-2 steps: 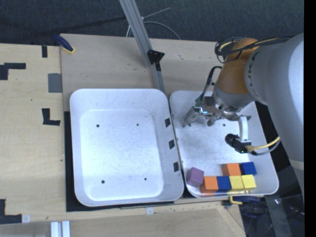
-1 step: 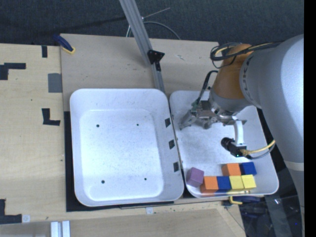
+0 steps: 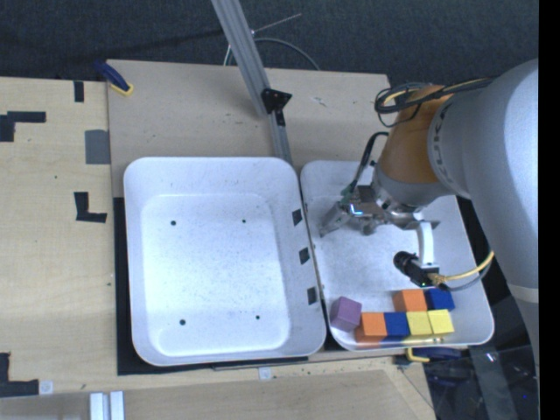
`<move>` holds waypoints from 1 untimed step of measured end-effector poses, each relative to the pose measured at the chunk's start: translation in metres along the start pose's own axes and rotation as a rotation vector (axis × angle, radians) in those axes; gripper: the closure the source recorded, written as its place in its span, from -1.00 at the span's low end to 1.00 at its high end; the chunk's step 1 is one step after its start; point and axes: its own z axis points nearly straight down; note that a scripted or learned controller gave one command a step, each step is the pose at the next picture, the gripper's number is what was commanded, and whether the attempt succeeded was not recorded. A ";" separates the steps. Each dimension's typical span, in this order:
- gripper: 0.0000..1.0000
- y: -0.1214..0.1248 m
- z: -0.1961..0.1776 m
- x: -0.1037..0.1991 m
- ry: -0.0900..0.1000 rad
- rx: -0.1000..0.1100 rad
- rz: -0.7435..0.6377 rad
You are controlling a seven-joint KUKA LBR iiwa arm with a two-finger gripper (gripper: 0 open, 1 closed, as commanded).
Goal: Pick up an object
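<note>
Hovering claw (image 3: pixel 337 221) above right bin (image 3: pixel 346 182); no legible writing.

pincer (image 3: pixel 348 220) low over right bin (image 3: pixel 325 182), left of centre | purple block (image 3: pixel 347 311), orange blocks (image 3: pixel 374 324), blue blocks (image 3: pixel 396 323) and yellow blocks (image 3: pixel 421 323) clustered at near edge | left bin (image 3: pixel 140 178) beside it | worktop (image 3: pixel 52 261) tan

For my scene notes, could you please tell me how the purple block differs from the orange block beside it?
The purple block sits turned at an angle and apart from the cluster; the orange block sits squarely, touching a blue block. Colours differ. Both are similar-sized cubes in the right bin.
</note>
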 end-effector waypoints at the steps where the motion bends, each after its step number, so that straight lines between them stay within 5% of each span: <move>1: -1.00 -0.015 0.000 -0.001 0.000 0.000 0.000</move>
